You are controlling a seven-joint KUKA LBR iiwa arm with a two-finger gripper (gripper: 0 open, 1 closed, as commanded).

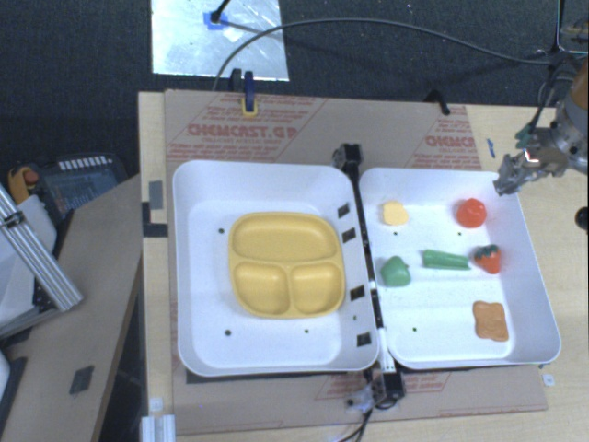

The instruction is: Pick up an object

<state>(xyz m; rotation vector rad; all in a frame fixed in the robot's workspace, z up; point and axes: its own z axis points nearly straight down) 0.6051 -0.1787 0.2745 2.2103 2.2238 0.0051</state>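
Right white bin [534,288]: round red tomato [471,213], long green pepper [445,260]. Gripper [512,181] above its far-right rim; jaws' state cannot be told.

Arm [572,122] cut off at right edge; hand [509,180] blurred, grip unclear

Open gaps between toys [446,260]

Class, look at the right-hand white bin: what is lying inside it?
Inside the right bin lie a pale yellow piece, a red tomato, a green pepper, a long green vegetable, a red strawberry-like piece and an orange-brown piece. Their undersides stay hidden.
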